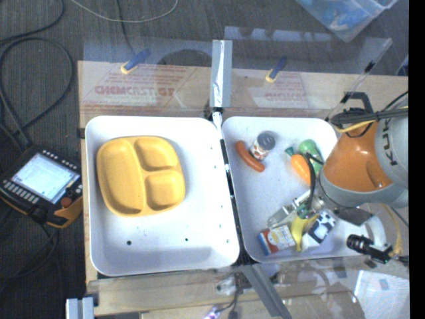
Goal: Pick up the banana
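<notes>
- The end effector (pixel 302 209) hangs low in the right white bin (pixel 279 178), below the arm's orange band (pixel 352 161). Its metal parts sit just above the yellow banana (pixel 297 231). Whether it is wide, narrow or gripping anything, I cannot tell, since the wrist hides it from this camera.
- The banana, taken here as the landmark, lies near the front edge of the right bin, in a tight huddle with other things. A small carton with a red end (pixel 271 240) touches it on the left. A black-and-white packet (pixel 323 226) lies just beside it on the right.
- Farther back from the banana lie an orange carrot with green leaves (pixel 302 163), a reddish sausage-shaped toy (pixel 250 156) and a small grey-capped jar (pixel 264 143). All are well apart from it.
- To the banana's left, across the divider, the left white bin (pixel 119 244) holds a yellow compartment plate (pixel 141 174).
- My judgement: the arm is down over the banana because a grasp is being tried. The crowding neighbours could spoil it, so a lift may drag the carton or miss altogether.
</notes>
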Motion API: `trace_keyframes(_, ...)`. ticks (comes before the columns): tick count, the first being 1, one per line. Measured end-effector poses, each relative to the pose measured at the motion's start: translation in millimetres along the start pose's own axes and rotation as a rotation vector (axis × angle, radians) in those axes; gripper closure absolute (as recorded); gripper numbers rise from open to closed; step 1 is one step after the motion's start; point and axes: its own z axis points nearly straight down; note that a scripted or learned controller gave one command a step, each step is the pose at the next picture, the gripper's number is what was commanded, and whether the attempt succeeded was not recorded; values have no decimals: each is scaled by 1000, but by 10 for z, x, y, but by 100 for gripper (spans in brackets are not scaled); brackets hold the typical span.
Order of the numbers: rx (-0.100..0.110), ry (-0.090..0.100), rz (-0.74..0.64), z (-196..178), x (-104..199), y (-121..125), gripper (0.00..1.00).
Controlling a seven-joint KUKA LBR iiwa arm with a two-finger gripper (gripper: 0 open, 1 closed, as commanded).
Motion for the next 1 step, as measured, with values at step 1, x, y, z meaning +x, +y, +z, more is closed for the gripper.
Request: trace_keyframes(1,-7,-3,0,-118,-6,27,100)
